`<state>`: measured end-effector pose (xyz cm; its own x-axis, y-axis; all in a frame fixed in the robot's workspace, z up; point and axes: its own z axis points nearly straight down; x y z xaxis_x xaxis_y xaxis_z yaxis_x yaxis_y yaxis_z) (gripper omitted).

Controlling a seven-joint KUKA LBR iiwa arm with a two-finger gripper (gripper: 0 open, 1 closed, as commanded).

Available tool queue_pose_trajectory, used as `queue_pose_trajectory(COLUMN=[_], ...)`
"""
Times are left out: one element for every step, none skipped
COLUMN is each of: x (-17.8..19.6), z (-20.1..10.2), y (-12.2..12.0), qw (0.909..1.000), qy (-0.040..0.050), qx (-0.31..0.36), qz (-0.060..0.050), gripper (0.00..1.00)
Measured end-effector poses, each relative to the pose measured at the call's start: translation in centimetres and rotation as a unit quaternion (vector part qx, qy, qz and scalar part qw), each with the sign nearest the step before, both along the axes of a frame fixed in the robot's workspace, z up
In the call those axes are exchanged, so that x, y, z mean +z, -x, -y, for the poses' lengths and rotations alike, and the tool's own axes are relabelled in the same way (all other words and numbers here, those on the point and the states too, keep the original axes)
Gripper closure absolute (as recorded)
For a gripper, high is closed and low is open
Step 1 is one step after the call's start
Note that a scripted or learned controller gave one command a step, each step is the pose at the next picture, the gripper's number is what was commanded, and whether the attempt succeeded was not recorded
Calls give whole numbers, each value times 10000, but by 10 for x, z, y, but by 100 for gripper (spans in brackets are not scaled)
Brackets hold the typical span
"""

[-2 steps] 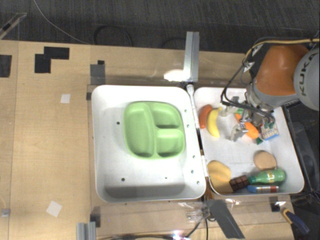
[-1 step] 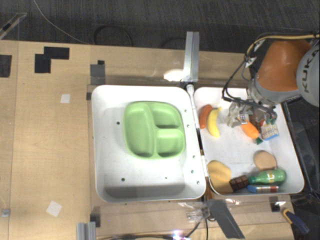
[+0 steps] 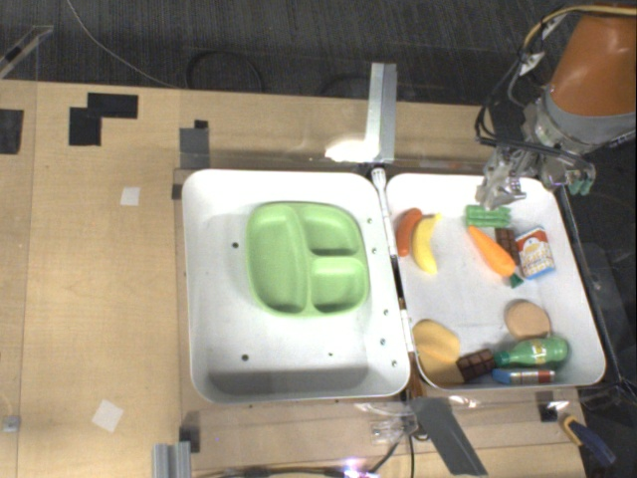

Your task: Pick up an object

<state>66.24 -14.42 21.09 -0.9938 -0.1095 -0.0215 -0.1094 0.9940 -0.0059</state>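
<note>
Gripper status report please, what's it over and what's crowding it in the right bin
Gripper low over right bin's back edge, nothing seen held. Green block just beneath. Carrot, chocolate bar and carton crowd alongside.

A pale wooden bench top [image 3: 90, 307] fills the lower part — black square marks [image 3: 103, 115] sit near its far left edge. Beyond that edge lies dark grey carpet [image 3: 279, 18] (a thin cable [image 3: 109, 46] trails across it).

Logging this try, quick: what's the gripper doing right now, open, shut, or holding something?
Gripper: cannot be told; it sits over the right bin's far edge, just above the green block.
</note>
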Motion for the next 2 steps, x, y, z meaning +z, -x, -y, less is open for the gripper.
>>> queue_pose_trajectory(x=[-6, -115], z=[-1, -1], y=[2, 64], qw=[10000, 9962], qy=[-14, -1], qx=[0, 871], qz=[-52, -57], gripper=[0, 0])
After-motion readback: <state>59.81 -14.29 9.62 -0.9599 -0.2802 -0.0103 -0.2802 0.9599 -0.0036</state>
